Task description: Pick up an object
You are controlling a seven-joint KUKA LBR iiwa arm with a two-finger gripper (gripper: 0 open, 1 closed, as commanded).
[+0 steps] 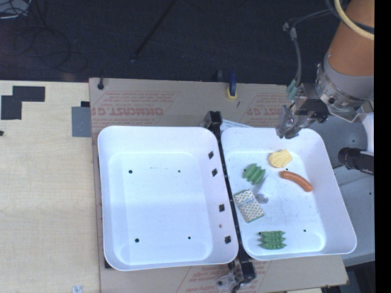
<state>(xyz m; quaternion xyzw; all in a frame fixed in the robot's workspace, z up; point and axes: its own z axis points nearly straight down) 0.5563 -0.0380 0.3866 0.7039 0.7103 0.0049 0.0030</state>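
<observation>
In the right white bin (330,182) lie five loose things: a pale yellow crinkled piece (280,159) near the far edge, an orange sausage-shaped piece (296,180) just beside it, a green leafy piece (255,174) further left, a checked grey-green square packet (249,206) by the divider, and a green ridged pod-like piece (272,240) near the front edge. The dark two-finger gripper (288,130) hangs over that bin's far rim, close to the yellow piece, with nothing seen between its fingers; whether they are spread or together cannot be told. The left white bin (110,194) sits alongside.
</observation>
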